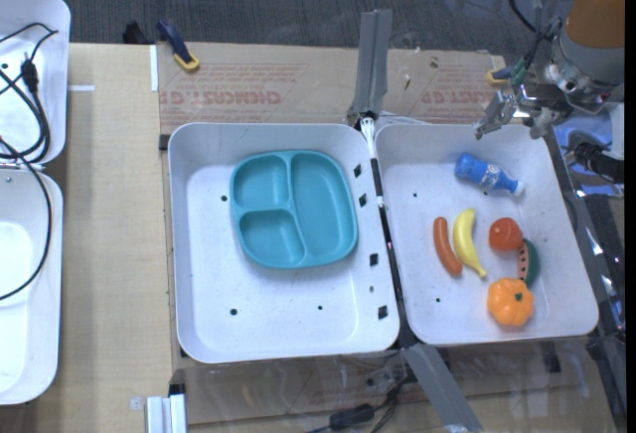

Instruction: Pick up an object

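The right bin [417, 178] holds a blue bottle [486, 174] lying on its side near the back. In front of it lie an orange sausage [446, 246], a yellow banana [467, 242], a red fruit [505, 233], a dark green piece [529, 262] and an orange fruit [510, 303]. My gripper [517, 120] hangs over the bin's back right corner, behind and slightly right of the bottle. It is open, with nothing between its fingers.
A teal divided plate [294, 208] lies in the left bin [184, 242]. A grey upright post [373, 64] stands behind the wall between the bins. A blue and yellow clamp [177, 46] lies on the cardboard at the back left.
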You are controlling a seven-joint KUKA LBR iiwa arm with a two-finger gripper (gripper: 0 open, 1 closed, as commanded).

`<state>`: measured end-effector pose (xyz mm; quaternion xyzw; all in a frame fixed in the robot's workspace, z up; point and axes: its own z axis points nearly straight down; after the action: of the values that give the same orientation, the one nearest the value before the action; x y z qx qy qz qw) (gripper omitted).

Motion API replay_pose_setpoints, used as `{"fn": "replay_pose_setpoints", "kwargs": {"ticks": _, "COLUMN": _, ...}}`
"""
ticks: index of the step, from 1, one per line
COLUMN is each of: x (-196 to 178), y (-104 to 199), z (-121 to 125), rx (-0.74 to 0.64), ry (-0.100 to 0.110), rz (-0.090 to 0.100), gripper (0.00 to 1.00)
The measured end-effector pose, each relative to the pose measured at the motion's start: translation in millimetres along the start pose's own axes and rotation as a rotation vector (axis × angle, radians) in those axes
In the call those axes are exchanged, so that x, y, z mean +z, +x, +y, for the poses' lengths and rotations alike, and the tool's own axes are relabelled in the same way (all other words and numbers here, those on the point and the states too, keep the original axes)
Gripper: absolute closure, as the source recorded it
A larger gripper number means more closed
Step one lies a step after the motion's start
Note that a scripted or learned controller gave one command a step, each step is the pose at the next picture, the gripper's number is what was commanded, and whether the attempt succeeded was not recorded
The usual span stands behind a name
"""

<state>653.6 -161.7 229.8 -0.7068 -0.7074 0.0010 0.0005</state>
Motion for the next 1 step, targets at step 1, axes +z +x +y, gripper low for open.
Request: {"fn": "replay_pose_setpoints", "kwargs": {"ticks": 1, "x": 124.2, "y": 16.7, "z": -3.0, "rx": 0.001, "ry": -0.006, "rz": -0.002, "gripper": 0.0}}
